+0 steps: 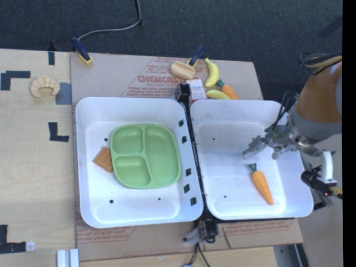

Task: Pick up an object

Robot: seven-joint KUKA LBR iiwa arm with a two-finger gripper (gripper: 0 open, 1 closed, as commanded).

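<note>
Bench [33,166] of pale wood bearing a cardboard sheet [139,79], on which two shallow white bins stand side by side, their inner walls touching. The left bin [94,204] holds a green three-compartment plate [146,154], lying flat near the bin's centre; a tan cracker-like piece [103,159] lies partly under the plate's left edge. The right bin [233,202] holds a toy carrot [261,186], orange with a green top, lying flat near the bin's right wall and front edge, its green end pointing toward the bin's middle. The gripper [253,148], entering over the right wall, is low over the bin floor just above the carrot's green end but apart from it; its fingers stand apart with nothing between them. Behind the bins, at the cardboard's far edge, lie a bread roll [182,69], two toy bananas [211,74], a second carrot [228,91] and a small printed box [196,88], close together. A croissant [45,86] rests on the bench near its left edge, well apart from the bins.
</note>
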